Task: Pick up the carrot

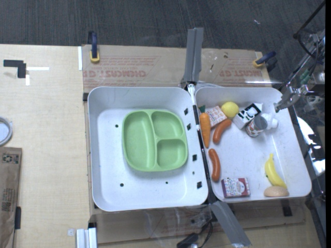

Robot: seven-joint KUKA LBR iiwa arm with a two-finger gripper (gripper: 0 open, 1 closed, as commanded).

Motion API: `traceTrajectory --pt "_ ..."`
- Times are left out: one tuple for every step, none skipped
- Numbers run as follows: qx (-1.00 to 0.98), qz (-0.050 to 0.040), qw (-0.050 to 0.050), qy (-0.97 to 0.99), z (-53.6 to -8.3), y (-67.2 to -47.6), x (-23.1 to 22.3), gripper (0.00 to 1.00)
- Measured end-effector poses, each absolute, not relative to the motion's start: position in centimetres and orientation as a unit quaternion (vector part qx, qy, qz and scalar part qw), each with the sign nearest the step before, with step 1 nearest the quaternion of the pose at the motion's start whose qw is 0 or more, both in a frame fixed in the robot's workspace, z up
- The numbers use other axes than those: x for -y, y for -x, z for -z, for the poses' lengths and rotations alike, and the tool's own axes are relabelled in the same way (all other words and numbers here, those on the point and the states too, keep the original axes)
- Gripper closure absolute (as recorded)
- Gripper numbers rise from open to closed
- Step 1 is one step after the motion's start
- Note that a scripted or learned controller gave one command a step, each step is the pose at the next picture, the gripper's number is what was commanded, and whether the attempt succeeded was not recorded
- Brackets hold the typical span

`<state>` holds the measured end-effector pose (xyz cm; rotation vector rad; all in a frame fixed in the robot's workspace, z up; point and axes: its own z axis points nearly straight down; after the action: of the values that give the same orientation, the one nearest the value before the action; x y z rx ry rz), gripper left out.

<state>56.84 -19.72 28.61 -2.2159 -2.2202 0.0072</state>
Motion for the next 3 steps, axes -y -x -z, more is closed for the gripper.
traceTrajectory --pt "0.721 0.0030 -0.007 0.692 -12.5 -61.5 19.6 0.00" --pt "0.568 -0.0026 0.003 0.823 -8.8 -59.4 14.1 0.00" --pt "0.576 -0.0031 0.004 0.818 -12.1 -63.9 19.4 0.00"
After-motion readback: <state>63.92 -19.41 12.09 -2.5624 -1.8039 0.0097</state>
